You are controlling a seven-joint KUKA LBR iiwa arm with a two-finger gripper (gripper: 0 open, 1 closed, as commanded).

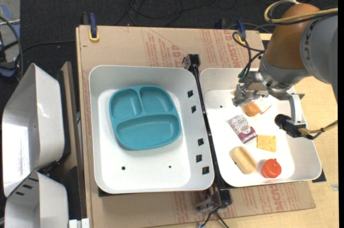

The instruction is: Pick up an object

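While the arm (301,44) reaches in from the right, things stand so:
Worktop (140,44): bears two white bins.
Left bin (102,168): holds a teal divided plate (144,116).
Right bin (303,159): food items.
Hand (248,93): low at right bin's far edge; grip state cannot be told.
Orange piece (251,109): rounded, touching a pale slice, just beneath the hand.

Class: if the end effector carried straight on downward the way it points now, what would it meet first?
Probably the orange-and-white food piece just beneath the end effector, then the right bin floor; depth is unclear.
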